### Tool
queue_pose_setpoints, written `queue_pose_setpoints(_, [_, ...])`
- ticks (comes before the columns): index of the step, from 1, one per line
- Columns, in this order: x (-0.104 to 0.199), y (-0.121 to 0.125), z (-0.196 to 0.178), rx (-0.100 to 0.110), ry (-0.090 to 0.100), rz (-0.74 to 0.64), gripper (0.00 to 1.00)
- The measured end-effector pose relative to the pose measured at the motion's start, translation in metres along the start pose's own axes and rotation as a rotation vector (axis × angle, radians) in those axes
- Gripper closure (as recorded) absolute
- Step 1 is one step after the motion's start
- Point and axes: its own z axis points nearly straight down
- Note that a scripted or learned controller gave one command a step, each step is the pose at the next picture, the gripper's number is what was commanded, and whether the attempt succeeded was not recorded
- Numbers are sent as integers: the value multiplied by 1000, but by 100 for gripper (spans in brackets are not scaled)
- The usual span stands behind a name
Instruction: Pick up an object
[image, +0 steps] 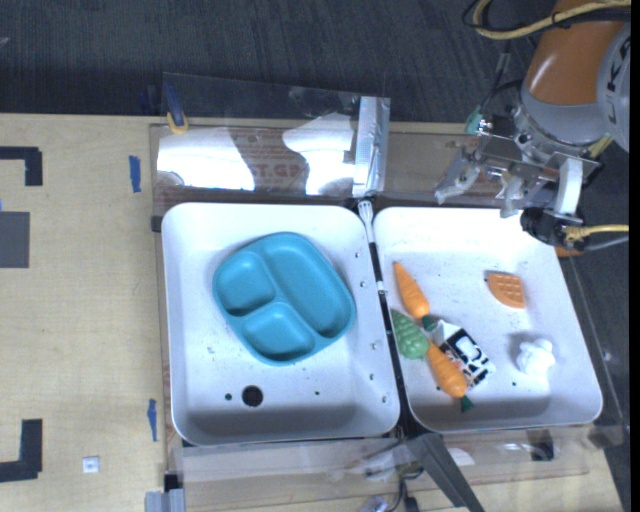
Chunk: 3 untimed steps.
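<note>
Several small things lie in the right bin (570, 300), any of which would serve: two carrots (411, 289) set end to end along the left wall, a green leafy piece (407, 335) beside them, a black-and-white block (466, 353) touching the lower carrot (447, 370), an orange waffle-like piece (506, 289) and a white lump (533, 355) apart to the right. All are judged to be light toy pieces, stiff and smooth, likely to slip if pinched near an end. The waffle piece is free on all sides and would best be taken across its short width; the carrots would be gripped at mid-body, across the long axis. The gripper (510, 190) is seen above the far rim of the right bin, clear of every piece and touching none. Nothing is held between its fingers; how far they are parted cannot be told from this view.
</note>
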Motion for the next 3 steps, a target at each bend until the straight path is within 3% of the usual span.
queue_pose_setpoints(1, [-15, -78, 112, 14, -2, 16, 0])
queue_pose_setpoints(2, [-8, -78, 108, 7, 1, -58, 0])
queue_pose_setpoints(3, [-66, -95, 144, 10, -1, -99, 0])
